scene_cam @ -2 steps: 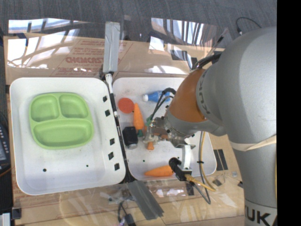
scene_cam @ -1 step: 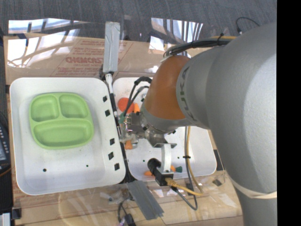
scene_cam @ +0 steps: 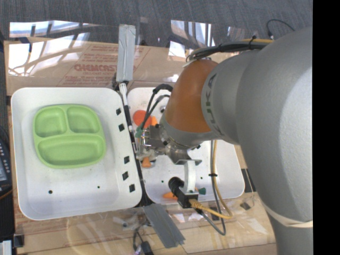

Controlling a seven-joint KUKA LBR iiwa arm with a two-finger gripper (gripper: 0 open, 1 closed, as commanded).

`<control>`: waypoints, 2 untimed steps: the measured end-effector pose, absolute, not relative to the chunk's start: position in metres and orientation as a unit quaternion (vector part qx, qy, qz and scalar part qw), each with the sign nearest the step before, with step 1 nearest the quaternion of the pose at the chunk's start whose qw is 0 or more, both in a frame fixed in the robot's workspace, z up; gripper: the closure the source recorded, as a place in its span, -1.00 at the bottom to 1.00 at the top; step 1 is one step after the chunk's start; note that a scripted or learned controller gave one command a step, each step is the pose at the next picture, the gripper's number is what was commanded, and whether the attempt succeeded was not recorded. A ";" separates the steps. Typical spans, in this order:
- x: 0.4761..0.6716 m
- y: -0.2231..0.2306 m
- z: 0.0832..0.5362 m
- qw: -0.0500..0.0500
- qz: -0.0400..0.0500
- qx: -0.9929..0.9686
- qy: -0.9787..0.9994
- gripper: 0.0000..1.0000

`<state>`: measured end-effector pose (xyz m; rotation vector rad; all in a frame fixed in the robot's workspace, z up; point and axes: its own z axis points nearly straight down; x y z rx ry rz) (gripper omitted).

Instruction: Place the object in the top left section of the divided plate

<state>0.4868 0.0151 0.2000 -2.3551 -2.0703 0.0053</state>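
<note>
On my feed the left bin (scene_cam: pixel 32 195) sits on the counter (scene_cam: pixel 260 222) with the green plate (scene_cam: pixel 69 136) in its upper half, all three sections bare. Brown cardboard (scene_cam: pixel 95 62) lies behind the bins, with grey carpet (scene_cam: pixel 79 4) beyond. A grey tape strip (scene_cam: pixel 126 52) runs up from the seam between the bins. In the right bin (scene_cam: pixel 228 182) I see orange objects (scene_cam: pixel 140 117) near its left wall, partly under the arm (scene_cam: pixel 255 116). The end effector (scene_cam: pixel 144 149) hangs low there; I cannot tell its state.

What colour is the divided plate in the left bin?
Light green, seen in the camera view: divided plate.
</note>
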 end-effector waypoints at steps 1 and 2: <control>0.488 0.016 0.209 0.004 0.003 -0.749 -0.663 1.00; 0.488 -0.003 0.269 0.001 0.000 -0.731 -0.682 1.00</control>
